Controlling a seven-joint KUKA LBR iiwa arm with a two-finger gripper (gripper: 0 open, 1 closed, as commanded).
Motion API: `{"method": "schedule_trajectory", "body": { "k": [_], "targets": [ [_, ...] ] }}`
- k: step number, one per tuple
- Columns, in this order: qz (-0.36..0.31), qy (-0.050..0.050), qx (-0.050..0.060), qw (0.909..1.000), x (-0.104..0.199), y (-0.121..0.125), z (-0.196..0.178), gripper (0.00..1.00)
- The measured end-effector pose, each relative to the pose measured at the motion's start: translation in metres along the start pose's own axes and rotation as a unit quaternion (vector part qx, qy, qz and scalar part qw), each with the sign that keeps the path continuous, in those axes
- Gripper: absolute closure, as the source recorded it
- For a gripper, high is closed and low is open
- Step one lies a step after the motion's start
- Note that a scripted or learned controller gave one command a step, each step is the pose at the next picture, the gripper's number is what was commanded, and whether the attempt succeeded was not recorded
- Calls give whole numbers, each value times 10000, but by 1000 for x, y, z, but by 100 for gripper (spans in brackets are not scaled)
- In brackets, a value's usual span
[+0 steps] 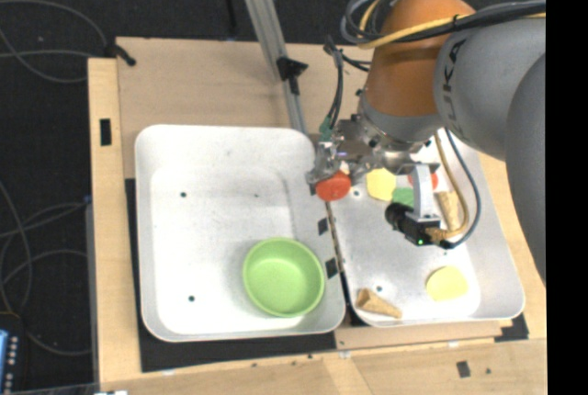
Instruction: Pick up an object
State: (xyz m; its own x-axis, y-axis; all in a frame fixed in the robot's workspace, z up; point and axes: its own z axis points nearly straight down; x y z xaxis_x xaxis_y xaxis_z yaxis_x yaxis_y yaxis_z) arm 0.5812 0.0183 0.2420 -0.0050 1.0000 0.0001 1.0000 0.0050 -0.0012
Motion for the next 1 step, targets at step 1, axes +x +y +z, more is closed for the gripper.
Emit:
{"method": "schedule_trajectory", "body": {
  "k": [1],
  "targets": [
    [-20, 16, -1, 10000, 48, -31, -9, 100]
  ]
}}
